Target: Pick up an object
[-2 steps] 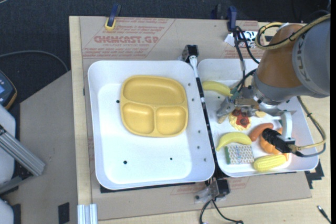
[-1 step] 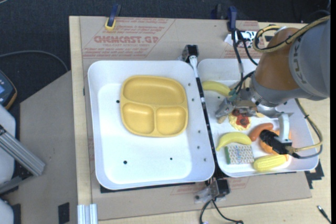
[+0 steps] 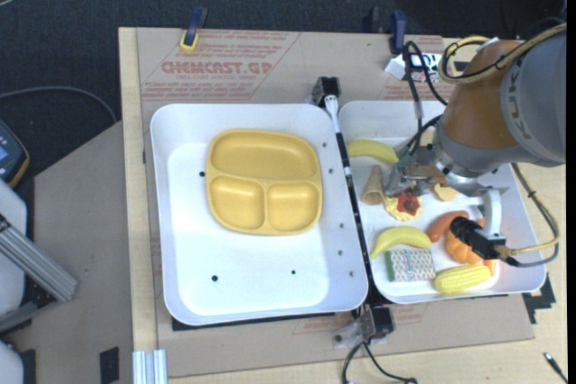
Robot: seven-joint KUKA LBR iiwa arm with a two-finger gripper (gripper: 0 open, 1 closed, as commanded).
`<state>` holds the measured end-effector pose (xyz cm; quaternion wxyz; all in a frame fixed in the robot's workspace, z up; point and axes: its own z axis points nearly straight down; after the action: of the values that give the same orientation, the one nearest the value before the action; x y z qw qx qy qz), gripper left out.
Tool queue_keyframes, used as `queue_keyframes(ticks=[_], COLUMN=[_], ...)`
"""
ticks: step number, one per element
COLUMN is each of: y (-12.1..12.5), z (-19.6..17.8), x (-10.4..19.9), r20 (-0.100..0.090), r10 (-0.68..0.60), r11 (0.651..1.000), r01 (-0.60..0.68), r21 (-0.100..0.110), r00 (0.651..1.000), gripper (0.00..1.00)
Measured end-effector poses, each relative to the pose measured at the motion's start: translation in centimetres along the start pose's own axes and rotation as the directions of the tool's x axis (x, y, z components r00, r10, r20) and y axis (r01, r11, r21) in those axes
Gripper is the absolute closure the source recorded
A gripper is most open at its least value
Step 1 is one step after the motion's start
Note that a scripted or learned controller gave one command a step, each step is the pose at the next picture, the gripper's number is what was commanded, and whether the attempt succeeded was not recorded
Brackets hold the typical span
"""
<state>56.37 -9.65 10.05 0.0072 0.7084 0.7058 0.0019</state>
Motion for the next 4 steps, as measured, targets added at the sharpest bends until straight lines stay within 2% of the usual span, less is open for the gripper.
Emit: queue_keyframes(ticks=[1, 2, 3, 4], y=[0.0, 0.9, 1.0, 0.5], z=[-6.3, -11.0, -12.5, -11.5], x=[-0.4, 0.0, 0.0, 5.5], r20=[-0.006, -0.006, -0.006, -0.011], r10=[-0.004, -0.006, -0.005, -0.009], r11=[1.000, 1.000, 1.000, 1.000], r01=[0.004, 0.006, 0.005, 0.010], r21=[0.006, 0.006, 0.008, 0.016], r00=[1.000, 1.000, 1.000, 1.000], gripper=[1.00, 1.00, 1.00, 1.00])
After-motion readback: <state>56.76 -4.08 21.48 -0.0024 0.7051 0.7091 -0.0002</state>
